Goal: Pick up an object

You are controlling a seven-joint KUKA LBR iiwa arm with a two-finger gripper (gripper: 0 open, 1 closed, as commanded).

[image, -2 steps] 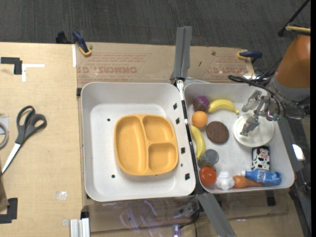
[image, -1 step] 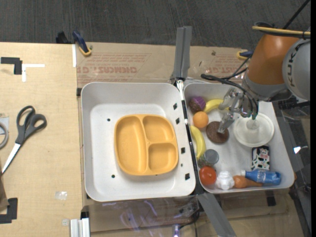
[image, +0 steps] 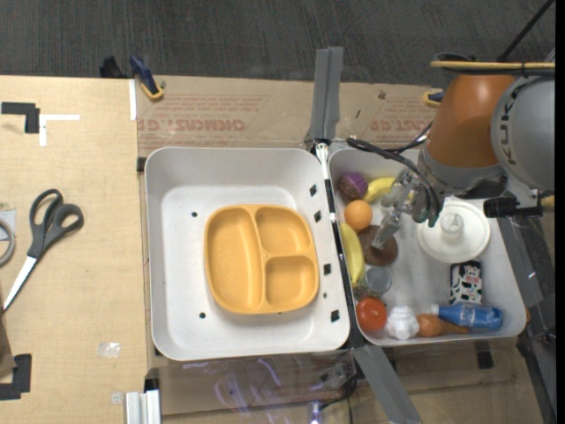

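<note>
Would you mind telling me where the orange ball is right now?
The orange ball lies in the right bin, near its left wall, just below the purple fruit and above the long banana.

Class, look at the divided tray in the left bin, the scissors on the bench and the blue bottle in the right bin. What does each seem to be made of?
Divided tray: probably plastic, matte yellow-orange, moulded with rounded compartments.
Scissors: dark handles, likely plastic; pale blade looks like metal.
Blue bottle: apparently plastic, smooth with a slight sheen.
</note>
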